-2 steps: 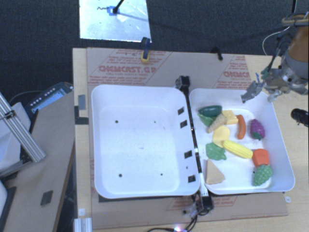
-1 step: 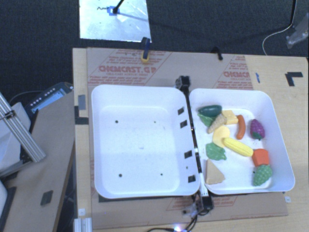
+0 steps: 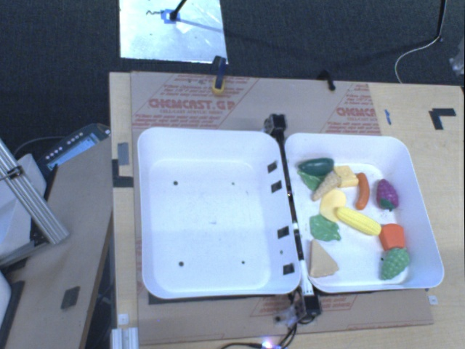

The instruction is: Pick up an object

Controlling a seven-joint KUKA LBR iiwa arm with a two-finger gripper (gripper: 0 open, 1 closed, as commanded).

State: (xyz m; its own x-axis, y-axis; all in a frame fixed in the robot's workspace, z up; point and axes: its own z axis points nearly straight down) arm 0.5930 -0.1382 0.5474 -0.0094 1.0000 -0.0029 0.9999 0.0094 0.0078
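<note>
gripper state cannot be told. toy foods are gathered in the right bin (image 3: 363,269): a yellow banana (image 3: 357,220), purple grapes (image 3: 386,193), an orange carrot (image 3: 362,190).

At the right edge you can see a small pale grey piece (image 3: 458,65), rounded and cut off by the frame; you cannot tell from here whether it belongs to your arm. Just beside it a thin white cable (image 3: 425,41) curves and runs to the top edge
</note>
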